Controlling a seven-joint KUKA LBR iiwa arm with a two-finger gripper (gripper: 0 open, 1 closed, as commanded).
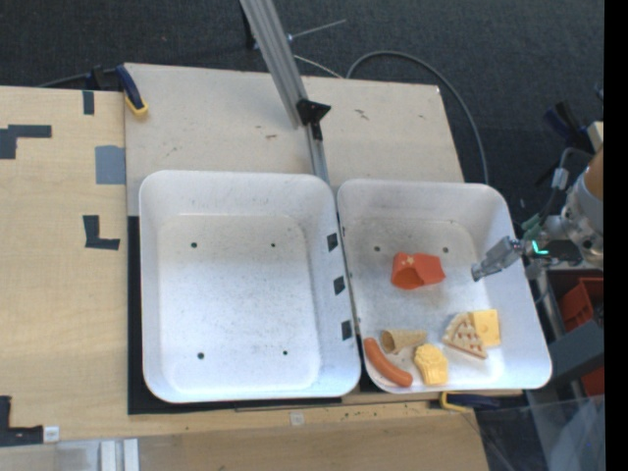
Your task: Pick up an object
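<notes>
The right bin [461,199] holds several toy foods. A red cup-like piece [417,270] lies near its middle. Along the front sit a sausage [387,361], a tan cone [402,340], a yellow corn piece [431,364] and a cheese-and-pizza wedge [474,332]. My gripper [494,259] hangs at the bin's right rim, to the right of the red piece and apart from it. Nothing shows between its fingers.
The left bin [157,263] stands beside the right one. A slanted metal pole [280,52] rises from the back between the bins. A yellow clamp [132,91] sits at the bench's back left. A cable [432,77] loops behind the right bin.
</notes>
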